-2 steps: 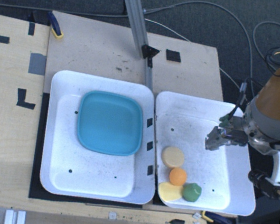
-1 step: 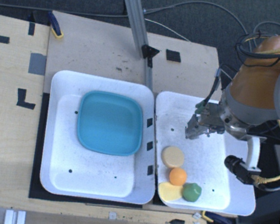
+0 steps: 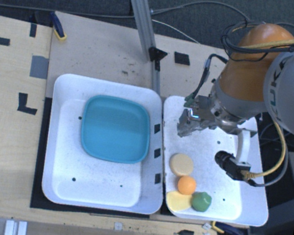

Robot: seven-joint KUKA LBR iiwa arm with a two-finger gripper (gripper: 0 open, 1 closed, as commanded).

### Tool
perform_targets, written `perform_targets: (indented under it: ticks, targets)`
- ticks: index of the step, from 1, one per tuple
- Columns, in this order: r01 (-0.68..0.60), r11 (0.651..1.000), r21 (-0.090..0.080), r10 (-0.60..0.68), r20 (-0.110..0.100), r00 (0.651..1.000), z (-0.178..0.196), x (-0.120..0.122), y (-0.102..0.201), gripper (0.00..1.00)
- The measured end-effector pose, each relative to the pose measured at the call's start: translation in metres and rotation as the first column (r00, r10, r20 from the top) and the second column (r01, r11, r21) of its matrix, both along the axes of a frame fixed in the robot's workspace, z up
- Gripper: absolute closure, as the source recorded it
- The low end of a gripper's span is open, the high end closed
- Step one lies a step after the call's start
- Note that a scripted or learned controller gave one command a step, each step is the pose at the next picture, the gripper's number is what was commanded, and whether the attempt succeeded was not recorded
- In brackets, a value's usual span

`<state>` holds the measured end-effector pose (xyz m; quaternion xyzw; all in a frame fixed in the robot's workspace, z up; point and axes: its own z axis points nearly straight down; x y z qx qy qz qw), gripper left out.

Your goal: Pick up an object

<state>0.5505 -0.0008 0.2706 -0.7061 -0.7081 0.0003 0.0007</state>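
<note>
The left bin (image 3: 56, 182) holds one blue plate (image 3: 115, 129). In the right bin (image 3: 249, 208), the gripper (image 3: 189, 125) hovers above four small things near the front: one beige disc (image 3: 182, 163), one orange ball (image 3: 186, 184), one yellow piece (image 3: 176, 202), one green ball (image 3: 201, 201). I cannot tell how the gripper stands. I would aim at the disc, which lies nearest, and descend straight, because the things are crowded.

2 shallow white plastic bins are set side by side. A square blue plastic plate (image 3: 115, 129) is held in the left bin (image 3: 58, 143). In the right bin (image 3: 250, 205), 4 small items are clustered at the near left corner.
</note>
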Motion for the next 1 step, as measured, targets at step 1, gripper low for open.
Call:
perform_targets:
  ticks: [1]
  targets:
    - [0.0, 1.0, 0.0, 0.0, 0.0, 1.0, -0.0055, 0.0212, 0.0431, 1.0]
